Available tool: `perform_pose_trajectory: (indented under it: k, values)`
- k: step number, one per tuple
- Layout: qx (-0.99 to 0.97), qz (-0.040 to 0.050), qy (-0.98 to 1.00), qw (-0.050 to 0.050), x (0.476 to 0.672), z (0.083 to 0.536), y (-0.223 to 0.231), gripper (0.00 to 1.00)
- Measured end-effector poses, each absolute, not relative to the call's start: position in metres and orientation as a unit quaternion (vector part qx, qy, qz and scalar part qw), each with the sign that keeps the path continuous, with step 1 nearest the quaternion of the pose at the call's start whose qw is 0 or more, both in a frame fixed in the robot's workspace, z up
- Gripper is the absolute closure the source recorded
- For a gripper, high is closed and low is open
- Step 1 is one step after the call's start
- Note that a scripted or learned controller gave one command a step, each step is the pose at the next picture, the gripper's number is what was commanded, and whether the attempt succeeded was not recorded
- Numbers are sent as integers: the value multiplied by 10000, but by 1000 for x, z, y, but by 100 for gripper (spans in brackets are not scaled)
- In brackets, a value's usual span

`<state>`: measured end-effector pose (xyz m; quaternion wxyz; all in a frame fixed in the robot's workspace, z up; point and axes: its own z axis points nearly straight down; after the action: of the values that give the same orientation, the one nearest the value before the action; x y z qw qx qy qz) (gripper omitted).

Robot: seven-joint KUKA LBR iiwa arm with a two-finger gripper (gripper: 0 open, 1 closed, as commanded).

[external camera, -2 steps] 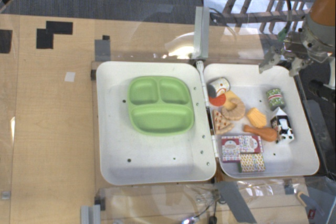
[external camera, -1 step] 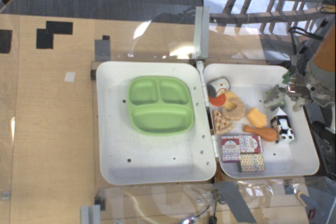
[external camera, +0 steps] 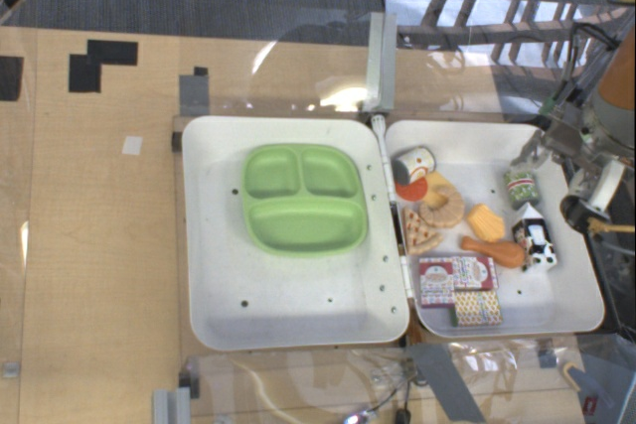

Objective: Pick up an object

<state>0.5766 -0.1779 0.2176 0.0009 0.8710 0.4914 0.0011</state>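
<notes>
Camera view: green divided plate (external camera: 302, 198) in left bin (external camera: 214, 313); toy foods in right bin (external camera: 586, 308); gripper (external camera: 532, 152) near green can (external camera: 520, 187), grip state indiscernible.

One fixed camera above the bench, angled down, left bin (external camera: 214, 213) and right bin (external camera: 566, 293) both framed

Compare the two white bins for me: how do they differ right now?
The left bin carries one green divided plate; the right bin carries a jumble of small toy foods and boxes. The arm hangs over the right bin, not the left bin. Both are shallow, white and side by side.
</notes>
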Motion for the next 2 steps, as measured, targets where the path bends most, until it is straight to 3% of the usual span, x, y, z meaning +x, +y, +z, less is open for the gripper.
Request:
perform_pose_trajectory:
  k: [1,2]
  values:
    - [9085,1,4179,-8,610,131,-90,0]
    - [8409,7,5411,11,666,87,-86,0]
